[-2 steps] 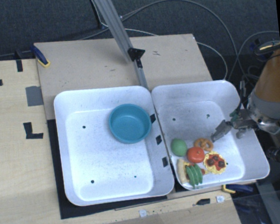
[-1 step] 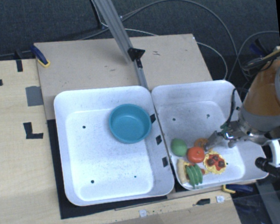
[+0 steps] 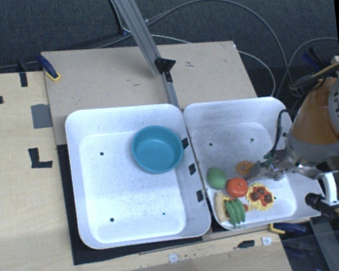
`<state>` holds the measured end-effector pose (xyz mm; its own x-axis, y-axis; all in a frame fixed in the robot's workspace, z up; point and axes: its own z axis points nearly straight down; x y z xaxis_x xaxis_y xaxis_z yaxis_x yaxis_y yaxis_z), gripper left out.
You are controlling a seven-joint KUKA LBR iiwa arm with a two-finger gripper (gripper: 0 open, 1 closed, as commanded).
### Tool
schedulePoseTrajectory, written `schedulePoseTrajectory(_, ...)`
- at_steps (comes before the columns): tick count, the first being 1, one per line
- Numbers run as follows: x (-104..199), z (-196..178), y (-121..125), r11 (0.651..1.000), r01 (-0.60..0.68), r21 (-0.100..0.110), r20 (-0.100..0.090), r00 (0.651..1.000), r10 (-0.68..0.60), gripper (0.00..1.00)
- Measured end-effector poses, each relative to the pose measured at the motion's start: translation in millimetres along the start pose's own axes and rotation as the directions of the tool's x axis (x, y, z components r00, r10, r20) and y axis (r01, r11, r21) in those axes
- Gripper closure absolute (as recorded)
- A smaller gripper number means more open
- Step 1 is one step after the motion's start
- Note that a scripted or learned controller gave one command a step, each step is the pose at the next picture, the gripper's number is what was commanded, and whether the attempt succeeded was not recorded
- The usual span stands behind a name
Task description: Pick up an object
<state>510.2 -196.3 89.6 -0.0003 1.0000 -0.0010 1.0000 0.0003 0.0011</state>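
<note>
Single fixed camera above bench (image 3: 120, 76), looking down aslant on both bins (image 3: 88, 171); arm (image 3: 320, 121) enters right.

Two shallow white bins (image 3: 137, 226) sit side by side on a pale wooden table (image 3: 16, 179) marked with dark tape strips (image 3: 37, 159). A grey metal pole (image 3: 139, 32) slants over the table's far edge, where loose cables (image 3: 215, 2) trail across dark carpet (image 3: 23, 27).

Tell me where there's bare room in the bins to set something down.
Left bin: bare floor everywhere below and left of the blue bowl. Right bin: its upper half is bare. Crowded: the right bin's lower part, where the toy food clusters beside the gripper.
</note>
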Motion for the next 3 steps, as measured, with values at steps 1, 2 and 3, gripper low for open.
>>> schedulePoseTrajectory(1,-1,-12,1,1.000,0.000,-0.003,0.002,1.000,0.000,1.00)
schedulePoseTrajectory(2,-5,-55,-2,1.000,0.000,-0.002,0.000,1.000,0.000,1.00)
schedulePoseTrajectory(3,-4,-117,-1,1.000,0.001,-0.004,0.000,1.000,-0.001,1.00)
